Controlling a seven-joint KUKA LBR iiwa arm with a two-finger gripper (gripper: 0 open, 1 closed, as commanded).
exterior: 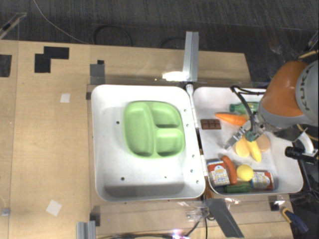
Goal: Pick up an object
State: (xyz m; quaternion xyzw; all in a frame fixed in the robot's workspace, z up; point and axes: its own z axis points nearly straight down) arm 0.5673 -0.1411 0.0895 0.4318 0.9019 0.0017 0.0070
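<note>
The gripper (244, 136) sits low in the right bin (217, 96), its metal fingers (232, 142) slanting toward the bin's middle, just beside a cluster of yellow toy food (247, 149); whether the fingers are open or closed, I cannot tell. An orange carrot (230, 118) lies just above them, a brown chocolate bar (210, 125) to its left. Along the bin's near wall lie a red sausage (229, 167), a yellow lemon (244, 172) and small packets (217, 174). The left bin (107, 183) holds a green divided tray (152, 129). Both bins rest on a pale wooden bench (45, 148) with black marks (50, 58); dark carpet (129, 9) runs behind, crossed by a thin cable.
</note>
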